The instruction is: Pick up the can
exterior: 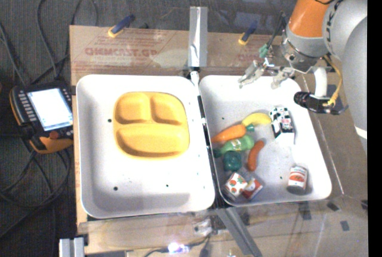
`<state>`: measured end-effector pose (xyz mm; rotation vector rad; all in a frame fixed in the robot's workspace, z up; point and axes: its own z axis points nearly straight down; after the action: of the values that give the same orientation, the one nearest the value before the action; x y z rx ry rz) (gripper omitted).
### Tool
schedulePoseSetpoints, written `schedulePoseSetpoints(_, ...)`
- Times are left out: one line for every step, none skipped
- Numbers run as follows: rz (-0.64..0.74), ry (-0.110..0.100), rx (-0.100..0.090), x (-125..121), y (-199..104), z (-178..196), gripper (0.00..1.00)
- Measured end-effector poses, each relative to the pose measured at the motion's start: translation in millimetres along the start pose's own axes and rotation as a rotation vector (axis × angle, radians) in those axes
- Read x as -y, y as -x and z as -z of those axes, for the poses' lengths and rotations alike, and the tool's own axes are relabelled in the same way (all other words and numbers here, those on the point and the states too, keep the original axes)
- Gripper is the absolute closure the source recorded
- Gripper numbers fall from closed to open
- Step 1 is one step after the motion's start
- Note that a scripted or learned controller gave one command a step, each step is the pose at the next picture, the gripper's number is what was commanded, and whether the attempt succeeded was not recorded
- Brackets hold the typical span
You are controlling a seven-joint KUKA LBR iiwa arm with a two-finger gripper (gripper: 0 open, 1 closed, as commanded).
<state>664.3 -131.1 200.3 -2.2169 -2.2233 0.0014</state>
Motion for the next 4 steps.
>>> schedulePoseSetpoints(-0.044, 0.013, 0.005, 74.1, 60.9, -76.1, 0.00)
schedulePoseSetpoints(-0.025, 0.051, 0.012, 126.7, 79.1, -86.2, 0.00)
schedulePoseSetpoints(-0.097, 0.058, 0.031, 93.5, 53.5, -89.9, 0.00)
schedulePoseSetpoints(-0.150, 0.002, -0.002, 126.1, 79.1, -86.7, 0.00)
